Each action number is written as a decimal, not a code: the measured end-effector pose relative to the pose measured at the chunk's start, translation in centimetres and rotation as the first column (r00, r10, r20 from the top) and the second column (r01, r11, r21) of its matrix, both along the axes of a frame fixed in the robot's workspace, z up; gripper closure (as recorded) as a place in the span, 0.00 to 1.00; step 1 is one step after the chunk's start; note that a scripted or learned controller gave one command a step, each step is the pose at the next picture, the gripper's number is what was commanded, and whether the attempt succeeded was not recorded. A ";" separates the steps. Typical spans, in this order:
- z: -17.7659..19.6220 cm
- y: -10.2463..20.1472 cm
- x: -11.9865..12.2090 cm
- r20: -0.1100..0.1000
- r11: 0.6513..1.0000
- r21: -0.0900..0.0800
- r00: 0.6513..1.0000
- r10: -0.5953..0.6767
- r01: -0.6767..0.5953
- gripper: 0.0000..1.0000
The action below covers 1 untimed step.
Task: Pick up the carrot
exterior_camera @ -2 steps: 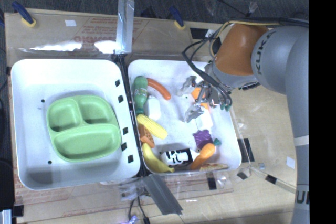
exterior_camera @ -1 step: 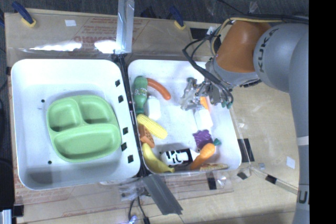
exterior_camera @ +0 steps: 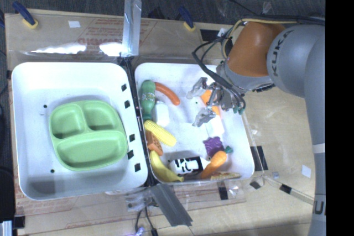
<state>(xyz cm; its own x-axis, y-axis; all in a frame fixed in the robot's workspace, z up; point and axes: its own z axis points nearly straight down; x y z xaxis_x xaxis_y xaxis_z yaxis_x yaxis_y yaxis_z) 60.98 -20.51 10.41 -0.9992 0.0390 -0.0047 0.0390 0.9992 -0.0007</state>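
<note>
A black-and-white label, unreadable, lies beside the carrot; the end effector hangs spread, holding nothing.

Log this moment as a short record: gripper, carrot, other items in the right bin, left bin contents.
gripper: gripper over the right bin, jaws spread, nothing between them
carrot: carrot lying near the bin's front right, beside a purple toy, apart from the gripper
other items: corn, banana, orange sausage, green bottle
left bin: left bin holds a green divided plate
</note>
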 end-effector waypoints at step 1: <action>1.1 0.2 0.2 0.004 1.000 -0.001 1.000 0.007 -0.007 1.00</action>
<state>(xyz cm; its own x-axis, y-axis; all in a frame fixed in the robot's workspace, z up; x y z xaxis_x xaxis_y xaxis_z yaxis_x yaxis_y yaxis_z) 61.17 -20.34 11.52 -0.9995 0.0316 -0.0089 0.0316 0.9995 -0.0017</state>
